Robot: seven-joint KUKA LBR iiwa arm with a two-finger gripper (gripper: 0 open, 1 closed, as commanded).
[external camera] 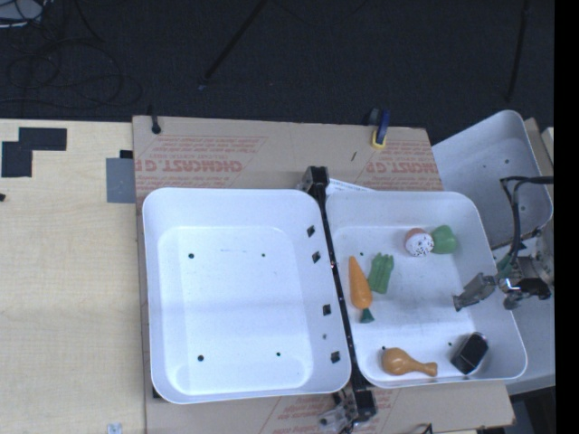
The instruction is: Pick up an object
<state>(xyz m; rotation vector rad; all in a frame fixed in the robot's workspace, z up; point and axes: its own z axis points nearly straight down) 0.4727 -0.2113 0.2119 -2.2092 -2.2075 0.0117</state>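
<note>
jaws of the gripper (496, 288) stood apart and held nothing at the right bin (488, 229) wall; the black block (469, 352) lay just below, the toy carrot (360, 285) further left; descending there risked striking the rim, i judged.

The gripper (488, 289) sits at the right bin's (409, 217) edge — too small and blurry to tell much about it. The arm is cut off by the picture's side — just wires show
</note>
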